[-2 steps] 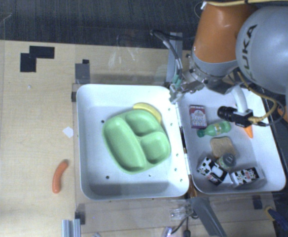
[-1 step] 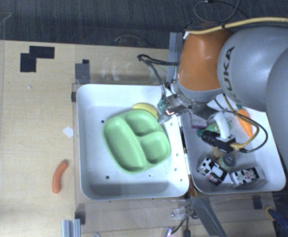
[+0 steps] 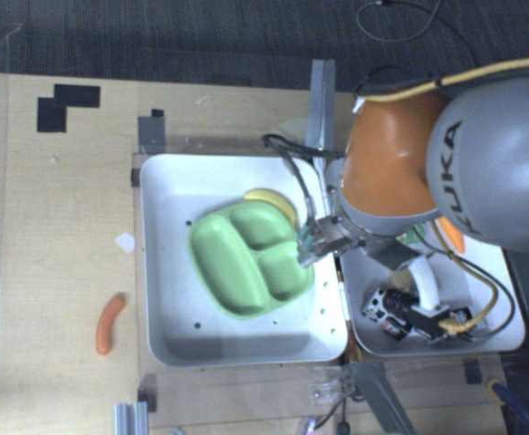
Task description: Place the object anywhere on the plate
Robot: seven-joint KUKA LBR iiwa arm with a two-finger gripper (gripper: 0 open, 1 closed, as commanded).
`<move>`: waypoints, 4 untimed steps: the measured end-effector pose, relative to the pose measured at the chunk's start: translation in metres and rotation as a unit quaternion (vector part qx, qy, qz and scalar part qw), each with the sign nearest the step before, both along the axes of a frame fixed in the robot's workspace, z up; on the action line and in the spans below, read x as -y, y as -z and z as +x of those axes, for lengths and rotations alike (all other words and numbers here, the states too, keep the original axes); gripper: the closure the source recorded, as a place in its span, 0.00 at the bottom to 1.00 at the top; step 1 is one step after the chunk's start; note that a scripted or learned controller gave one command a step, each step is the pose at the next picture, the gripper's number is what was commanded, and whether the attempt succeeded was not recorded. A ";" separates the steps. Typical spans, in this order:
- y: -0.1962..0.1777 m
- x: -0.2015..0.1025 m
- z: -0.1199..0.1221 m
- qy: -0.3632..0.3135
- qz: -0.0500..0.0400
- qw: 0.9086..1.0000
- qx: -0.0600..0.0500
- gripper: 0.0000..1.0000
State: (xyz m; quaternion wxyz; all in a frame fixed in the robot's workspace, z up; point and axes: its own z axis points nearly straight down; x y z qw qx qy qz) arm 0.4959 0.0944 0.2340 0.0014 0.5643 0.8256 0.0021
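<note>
A green divided plate [image 3: 246,259] lies tilted in the left white bin [image 3: 169,243]. A yellow object [image 3: 276,199] peeks out behind the plate's far rim, partly hidden by it. My gripper [image 3: 308,245] hangs over the plate's right edge, above its right compartment, with the grey and orange arm reaching in from the right. The arm's bulk hides whatever may sit under the wrist.
The right white bin [image 3: 509,333] lies mostly under the arm; a small orange piece [image 3: 451,235] and a green bit [image 3: 415,236] show beside the wrist. An orange sausage-shaped thing [image 3: 110,323] rests on the bench left of the bins. Black marks sit at the bench's far left.
</note>
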 end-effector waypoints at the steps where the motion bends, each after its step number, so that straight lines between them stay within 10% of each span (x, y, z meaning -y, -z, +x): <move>1: 0.000 0.000 0.000 0.000 0.000 1.000 0.000 0.00; 2: -0.011 0.000 0.002 0.000 0.001 1.000 0.002 1.00; 4: 0.063 -0.078 0.059 0.003 0.000 1.000 -0.001 1.00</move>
